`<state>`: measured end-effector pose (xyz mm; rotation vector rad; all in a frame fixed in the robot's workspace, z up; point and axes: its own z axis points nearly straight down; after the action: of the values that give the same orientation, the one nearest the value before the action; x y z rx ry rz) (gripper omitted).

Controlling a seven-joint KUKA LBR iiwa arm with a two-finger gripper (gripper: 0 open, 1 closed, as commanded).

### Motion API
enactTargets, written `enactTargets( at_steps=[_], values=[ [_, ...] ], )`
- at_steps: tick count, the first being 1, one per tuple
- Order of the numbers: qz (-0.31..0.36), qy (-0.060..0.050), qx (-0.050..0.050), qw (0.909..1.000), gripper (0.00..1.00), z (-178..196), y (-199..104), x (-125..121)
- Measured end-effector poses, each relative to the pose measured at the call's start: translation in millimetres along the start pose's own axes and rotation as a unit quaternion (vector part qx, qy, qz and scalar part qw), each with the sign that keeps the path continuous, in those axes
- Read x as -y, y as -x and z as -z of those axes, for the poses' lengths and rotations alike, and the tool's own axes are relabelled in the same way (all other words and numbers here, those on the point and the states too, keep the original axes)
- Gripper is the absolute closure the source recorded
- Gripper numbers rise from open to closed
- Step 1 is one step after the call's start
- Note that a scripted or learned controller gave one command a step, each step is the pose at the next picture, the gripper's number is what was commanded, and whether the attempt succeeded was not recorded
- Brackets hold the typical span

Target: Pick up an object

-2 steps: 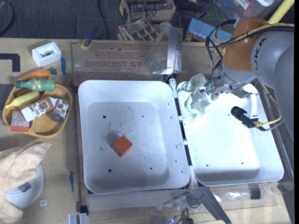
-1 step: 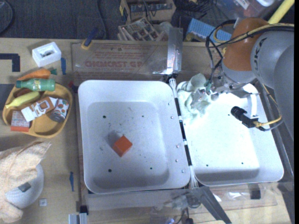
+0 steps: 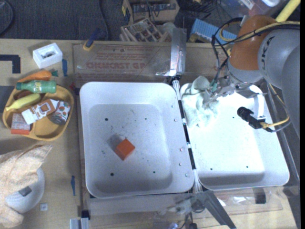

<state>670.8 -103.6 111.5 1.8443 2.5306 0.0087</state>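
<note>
An orange block (image 3: 125, 148) lies in the left bin (image 3: 95, 99), a little left of its middle, with a small grey shadow-like patch beside it. A pale, crumpled white object (image 3: 196, 112) sits in the right bin (image 3: 248, 166), in its far left corner against the dividing wall. My gripper (image 3: 210, 96) hangs low over the top right part of this white object, coming in from the right beneath the orange wrist band. Its tips blend with the white object.
Left of the bins, a yellow bowl (image 3: 38, 130) holds toy food and a green bottle. A small white box (image 3: 47, 55) stands behind it, and a beige bag (image 3: 21, 175) lies at the front left. A clear plastic sheet (image 3: 124, 63) lies behind the left bin.
</note>
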Motion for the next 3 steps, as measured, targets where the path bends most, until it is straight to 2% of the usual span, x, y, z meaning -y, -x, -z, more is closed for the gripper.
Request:
enactTargets(
  at_steps=[1,2,3],
  values=[
    [0.000,0.000,0.000,1.0000,0.00,0.1,0.1,-0.1],
    [0.066,-0.001,0.000,0.9978,0.00,-16.9,-3.6,3.9],
    [0.081,-0.005,-0.001,0.9967,0.00,-17.4,-2.8,1.6]
  ],
)
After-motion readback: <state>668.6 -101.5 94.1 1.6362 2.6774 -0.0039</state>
